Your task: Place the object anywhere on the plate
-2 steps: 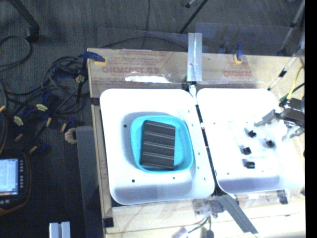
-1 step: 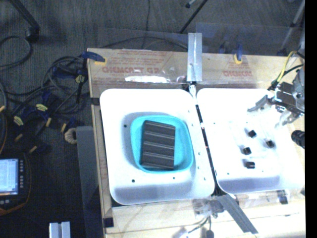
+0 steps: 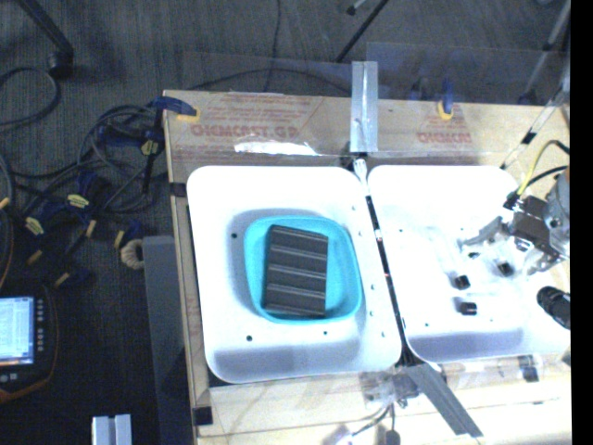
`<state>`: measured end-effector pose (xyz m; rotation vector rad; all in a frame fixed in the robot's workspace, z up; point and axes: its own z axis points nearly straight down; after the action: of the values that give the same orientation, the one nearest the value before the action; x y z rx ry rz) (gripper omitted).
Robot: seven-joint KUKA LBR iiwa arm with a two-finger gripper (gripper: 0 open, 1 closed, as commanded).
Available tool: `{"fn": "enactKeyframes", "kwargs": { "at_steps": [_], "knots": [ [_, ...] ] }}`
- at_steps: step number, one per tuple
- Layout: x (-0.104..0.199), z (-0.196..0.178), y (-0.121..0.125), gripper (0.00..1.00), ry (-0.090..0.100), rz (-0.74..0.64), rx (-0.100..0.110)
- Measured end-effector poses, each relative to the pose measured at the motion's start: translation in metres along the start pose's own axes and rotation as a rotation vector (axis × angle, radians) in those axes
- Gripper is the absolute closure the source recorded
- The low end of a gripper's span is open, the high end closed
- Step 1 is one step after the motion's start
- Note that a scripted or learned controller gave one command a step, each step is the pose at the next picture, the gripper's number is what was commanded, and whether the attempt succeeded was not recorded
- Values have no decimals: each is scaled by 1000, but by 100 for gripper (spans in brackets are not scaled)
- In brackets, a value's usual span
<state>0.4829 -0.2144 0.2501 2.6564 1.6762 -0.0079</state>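
One dark ridged block [image 3: 296, 270] (flat) on blue plate [image 3: 347, 272].

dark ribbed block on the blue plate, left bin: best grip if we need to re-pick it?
Probably top-down, fingers across its shorter width. The dark ribbed block lies flat on the blue plate in the left bin, long axis roughly along the bin's depth. Close on the long side edges mid-length; the plate's raised rim leaves some room there. The gripper is over the right bin.
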Motion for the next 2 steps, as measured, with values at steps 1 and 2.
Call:
{"fn": "enactKeyframes", "kwargs": {
  "at_steps": [1,2],
  "knots": [
    [11,-120,-4,0,1,143,-4],
    [21,-42,-9,0,3,183,1]
  ]
}}
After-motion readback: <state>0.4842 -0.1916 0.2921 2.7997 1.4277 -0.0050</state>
